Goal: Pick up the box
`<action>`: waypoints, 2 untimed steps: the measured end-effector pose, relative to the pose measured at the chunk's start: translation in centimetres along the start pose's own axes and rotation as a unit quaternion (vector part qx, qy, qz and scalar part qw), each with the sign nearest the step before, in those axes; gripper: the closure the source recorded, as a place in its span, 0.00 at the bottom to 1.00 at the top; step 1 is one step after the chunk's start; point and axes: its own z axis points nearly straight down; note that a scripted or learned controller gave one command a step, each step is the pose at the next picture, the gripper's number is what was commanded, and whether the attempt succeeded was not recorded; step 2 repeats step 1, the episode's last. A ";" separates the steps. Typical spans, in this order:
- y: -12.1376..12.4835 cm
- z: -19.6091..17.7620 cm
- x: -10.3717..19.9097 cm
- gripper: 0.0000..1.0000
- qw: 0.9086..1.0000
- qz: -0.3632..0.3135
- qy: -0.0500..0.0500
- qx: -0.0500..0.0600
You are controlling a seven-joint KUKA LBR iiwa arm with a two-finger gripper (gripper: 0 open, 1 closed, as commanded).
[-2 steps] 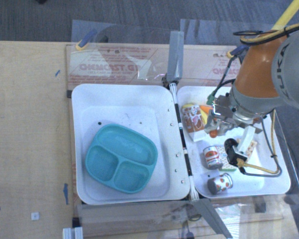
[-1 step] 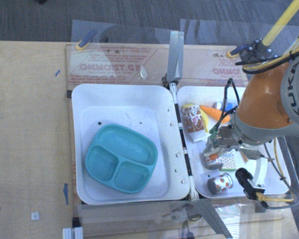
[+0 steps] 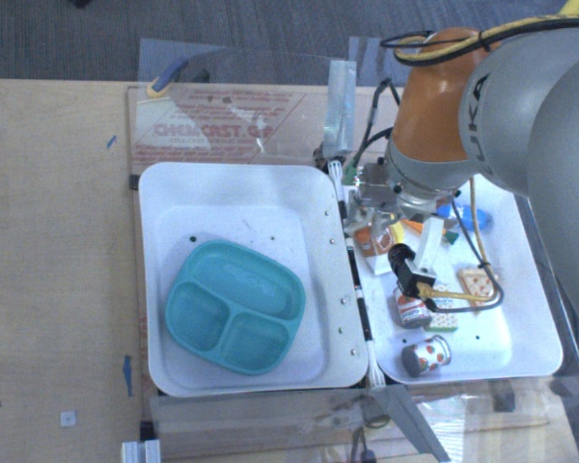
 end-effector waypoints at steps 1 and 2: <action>4.3 -0.9 2.6 1.00 0.999 -0.043 0.000 -0.001; 4.3 -0.9 2.6 1.00 0.999 -0.043 0.000 -0.001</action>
